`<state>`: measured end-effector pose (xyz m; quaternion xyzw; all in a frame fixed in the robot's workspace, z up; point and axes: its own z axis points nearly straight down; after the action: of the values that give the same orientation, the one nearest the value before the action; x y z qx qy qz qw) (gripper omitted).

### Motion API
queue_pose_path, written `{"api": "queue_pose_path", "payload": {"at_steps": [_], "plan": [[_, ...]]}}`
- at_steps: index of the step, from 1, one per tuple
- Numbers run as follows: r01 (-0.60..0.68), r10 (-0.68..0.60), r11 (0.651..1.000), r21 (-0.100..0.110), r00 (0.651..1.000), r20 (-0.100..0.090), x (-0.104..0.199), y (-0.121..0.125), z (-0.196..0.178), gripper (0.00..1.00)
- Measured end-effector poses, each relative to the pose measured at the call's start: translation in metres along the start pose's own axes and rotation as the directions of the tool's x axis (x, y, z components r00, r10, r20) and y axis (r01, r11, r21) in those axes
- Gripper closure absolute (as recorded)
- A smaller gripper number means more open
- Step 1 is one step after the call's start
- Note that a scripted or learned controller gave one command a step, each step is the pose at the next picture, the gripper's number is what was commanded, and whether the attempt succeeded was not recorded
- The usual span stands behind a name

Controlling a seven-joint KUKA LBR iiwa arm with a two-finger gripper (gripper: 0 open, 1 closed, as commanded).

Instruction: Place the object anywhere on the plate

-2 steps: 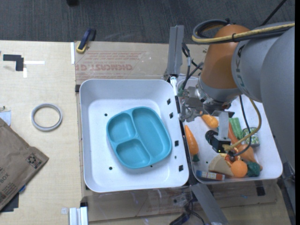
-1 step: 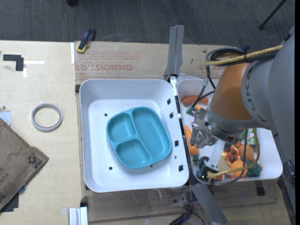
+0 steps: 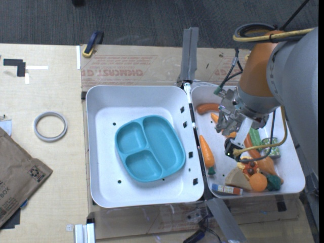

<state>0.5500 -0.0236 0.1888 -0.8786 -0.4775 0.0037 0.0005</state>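
A: Start with the counter (image 3: pixel 40 85) outside the bins — what lies around?

B: A ring of tape (image 3: pixel 50 126) sits near the left edge, a brown cardboard box (image 3: pixel 17 178) at the lower-left corner, and a blue-and-yellow tool (image 3: pixel 92 43) by the far edge. None of it touches the bins.

A: And the bins?

B: The left bin (image 3: pixel 96 151) holds a teal plate (image 3: pixel 150 148) with three compartments, lying at the bin's middle, all three bare. The right bin (image 3: pixel 296 171) is crowded. A carrot (image 3: pixel 206 151) lies along its left wall, an orange sausage-like piece (image 3: pixel 207 108) near its far-left corner, and a heap of toy food fills the near-right corner — an orange ball (image 3: pixel 258 181), a tan wedge (image 3: pixel 237 176), a green piece (image 3: pixel 254 134), and a small tube (image 3: pixel 228 189) along the near wall.

A: Where's the claw?

B: The claw (image 3: pixel 226 128) hangs low over the middle of the right bin, between the carrot and the heap, the grey arm (image 3: pixel 298 85) and its orange band (image 3: pixel 258 70) reaching in from the right. I cannot tell whether it is wide or closed, nor whether it holds anything — cables and dark parts blur it.

A: So the object?

B: Every candidate item lies in the right bin; the divider wall stands between them and the plate.
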Motion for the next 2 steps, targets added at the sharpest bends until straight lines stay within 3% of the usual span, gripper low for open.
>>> {"api": "queue_pose_path", "payload": {"at_steps": [1,2], "plan": [[0.164,-0.164,0.986,0.001,0.986,-0.001,0.041,-0.060,0.000,1.00],[0.221,-0.221,0.975,-0.003,0.975,-0.001,0.129,0.042,-0.080,1.00]]}}
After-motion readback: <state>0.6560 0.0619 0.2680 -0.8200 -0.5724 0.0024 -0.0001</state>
